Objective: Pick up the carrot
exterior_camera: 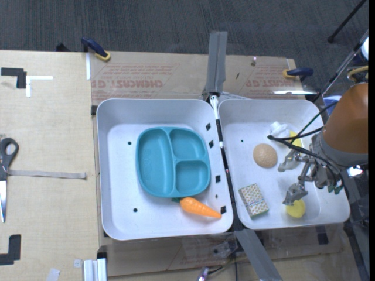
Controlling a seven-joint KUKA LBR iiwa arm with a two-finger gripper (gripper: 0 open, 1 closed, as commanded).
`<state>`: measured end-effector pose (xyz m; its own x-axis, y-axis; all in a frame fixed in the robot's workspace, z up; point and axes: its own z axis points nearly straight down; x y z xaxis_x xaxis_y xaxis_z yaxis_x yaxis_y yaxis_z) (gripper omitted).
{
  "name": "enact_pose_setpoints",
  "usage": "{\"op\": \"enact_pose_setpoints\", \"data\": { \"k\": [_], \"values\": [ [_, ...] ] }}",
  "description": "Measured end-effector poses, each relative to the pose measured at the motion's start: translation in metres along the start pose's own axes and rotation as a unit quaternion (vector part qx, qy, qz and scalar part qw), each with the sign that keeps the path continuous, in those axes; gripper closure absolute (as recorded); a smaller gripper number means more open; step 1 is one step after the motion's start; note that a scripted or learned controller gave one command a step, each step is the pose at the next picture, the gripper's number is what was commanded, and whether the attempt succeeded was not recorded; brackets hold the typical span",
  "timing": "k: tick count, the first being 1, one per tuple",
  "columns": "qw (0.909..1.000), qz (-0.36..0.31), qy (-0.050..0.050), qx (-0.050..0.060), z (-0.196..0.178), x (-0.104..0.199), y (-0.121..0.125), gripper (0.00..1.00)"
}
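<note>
Carrot [200, 208] is seen lying in left bin [114, 174], near front wall, touching front edge of teal divided plate [173, 160], leafy end toward plate. Gripper [294, 195] is located in right bin [328, 212], well apart from carrot, just above yellow object [296, 210]. Nothing is held; finger spread cannot be told. Beige ball [265, 155] and patterned box [253, 199] are placed nearby.

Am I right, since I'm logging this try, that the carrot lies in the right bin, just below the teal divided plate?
Not quite: the camera view shows the carrot in the left bin, just below the teal divided plate.
</note>
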<state>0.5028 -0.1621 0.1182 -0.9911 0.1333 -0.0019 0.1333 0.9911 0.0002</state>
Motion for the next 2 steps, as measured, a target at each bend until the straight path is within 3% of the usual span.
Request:
{"op": "enact_pose_setpoints", "data": {
  "k": [1, 2],
  "values": [
    [0.9999, -0.012, 0.000, 0.000, 0.026, 0.032, 0.060, 0.00],
    [0.9999, -0.011, -0.004, 0.003, 0.016, 0.030, 0.056, 1.00]
  ]
}}
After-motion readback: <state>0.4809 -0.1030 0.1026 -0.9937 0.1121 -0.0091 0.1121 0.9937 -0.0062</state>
